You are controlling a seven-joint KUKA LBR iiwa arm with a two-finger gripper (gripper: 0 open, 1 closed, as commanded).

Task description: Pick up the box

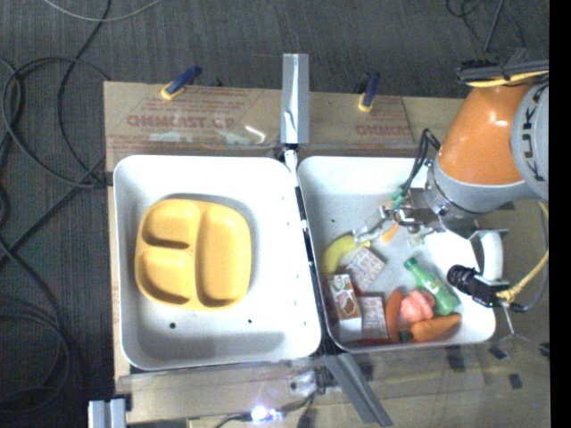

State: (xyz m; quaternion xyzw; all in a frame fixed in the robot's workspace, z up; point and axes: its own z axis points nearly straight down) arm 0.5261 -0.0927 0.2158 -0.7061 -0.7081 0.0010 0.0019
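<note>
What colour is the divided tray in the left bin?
Yellow. The divided tray lies in the left bin, plain in the camera view.

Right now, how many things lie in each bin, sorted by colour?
Left bin:
Yellow: 1, the divided tray

Right bin:
Yellow: 1, banana
Green: 1, bottle
Orange: 1, carrot
Pink: 1, fruit
Printed boxes: 3

Total: 8

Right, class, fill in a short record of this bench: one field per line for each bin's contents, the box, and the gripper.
left bin: yellow divided tray
right bin: banana, patterned box, red carton, green bottle, carrot, pink item
box position: beside the banana, lying flat on the bin floor
gripper: over the right bin, above the banana and box
box held: no
</note>
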